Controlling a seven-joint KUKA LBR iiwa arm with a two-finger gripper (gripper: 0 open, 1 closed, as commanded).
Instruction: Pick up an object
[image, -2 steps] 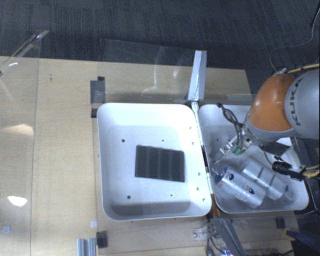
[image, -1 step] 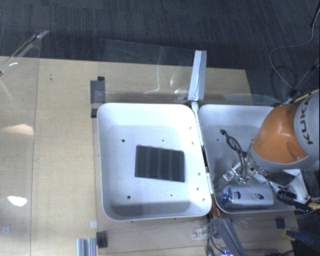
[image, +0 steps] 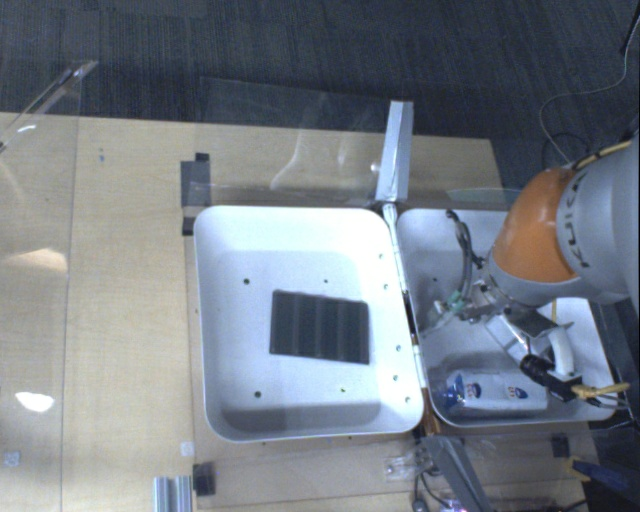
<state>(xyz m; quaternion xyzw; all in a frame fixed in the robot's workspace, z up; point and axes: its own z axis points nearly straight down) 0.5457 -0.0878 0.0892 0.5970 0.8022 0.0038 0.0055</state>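
"White bins, two of them. Over which one does the arm (image: 570, 235) work?"

"Over the right bin (image: 432, 258). The gripper (image: 456, 305) hangs low at about 9 o'clock of that bin, near the wall it shares with the left bin (image: 230, 300). I cannot tell if it is apart or together, because the wrist covers it from above. I see nothing held in it."

"So which step is this, in your opinion?"

"I judge it as the reach, before any grasp. The nearest thing to take is a white and blue tube (image: 495, 392). It lies flat along the 6 o'clock wall of the right bin, at about 5 o'clock from the gripper and apart from it."

"And the dark thing?"

"A dark ridged pad (image: 320, 326) lies flat in the middle of the left bin, well apart from the gripper. It looks thin and hard to grip."

"What does the next move call for?"

"I think the gripper must travel toward 5 o'clock, turn so that it closes across the narrow side of the tube, and then descend. The wall is close there, so one side may strike the rim."
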